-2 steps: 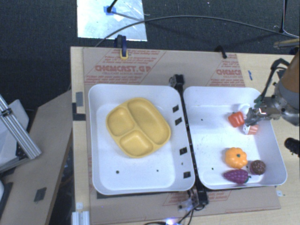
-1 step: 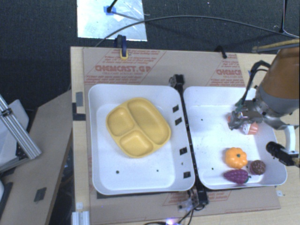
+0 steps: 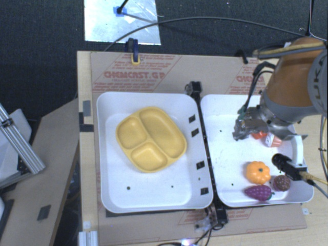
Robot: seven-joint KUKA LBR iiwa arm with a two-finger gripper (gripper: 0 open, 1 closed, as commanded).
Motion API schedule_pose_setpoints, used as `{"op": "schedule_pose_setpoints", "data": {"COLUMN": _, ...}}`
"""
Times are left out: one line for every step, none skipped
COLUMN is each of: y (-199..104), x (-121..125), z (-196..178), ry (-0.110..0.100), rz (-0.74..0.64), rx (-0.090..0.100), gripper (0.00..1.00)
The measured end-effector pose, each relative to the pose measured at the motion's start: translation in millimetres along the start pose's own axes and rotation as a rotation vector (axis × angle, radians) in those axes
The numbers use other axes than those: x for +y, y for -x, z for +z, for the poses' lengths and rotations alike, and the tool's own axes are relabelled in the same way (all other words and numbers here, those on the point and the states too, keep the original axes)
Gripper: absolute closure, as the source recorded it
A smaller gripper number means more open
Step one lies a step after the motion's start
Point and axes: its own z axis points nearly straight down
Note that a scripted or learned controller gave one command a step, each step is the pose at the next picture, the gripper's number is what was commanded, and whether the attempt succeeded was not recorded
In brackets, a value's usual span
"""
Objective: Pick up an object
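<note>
Bench, seen from above at a slant: two shallow white bins side by side on a board with red print.

Left bin [image 3: 110,188]: one yellow plate [image 3: 150,138] with three compartments, lying flat near the bin's middle, nothing in it.

Right bin [image 3: 225,188]: an orange pumpkin [image 3: 258,172] near the front right; a purple bunch of grapes [image 3: 259,192] just in front of it, close to the front rim; a dark reddish round item [image 3: 281,182] beside both, too small to identify. A small red and white object [image 3: 267,137] lies partly hidden under the arm.

Arm [image 3: 294,81]: grey with an orange band, reaching in from the right over the right bin. Gripper [image 3: 245,129] low above the bin floor, left of the red and white object and well apart from the pumpkin. Jaw state: cannot tell. Nothing is visibly held.
</note>
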Motion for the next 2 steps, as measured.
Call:
{"op": "schedule_pose_setpoints", "data": {"y": -58, "x": 11, "z": 7, "ry": -0.001, "rz": 0.000, "rx": 0.000, "gripper": 1.00}}
{"op": "schedule_pose_setpoints", "data": {"y": -111, "x": 12, "z": 18, "ry": -0.003, "rz": 0.002, "rx": -0.001, "gripper": 1.00}}
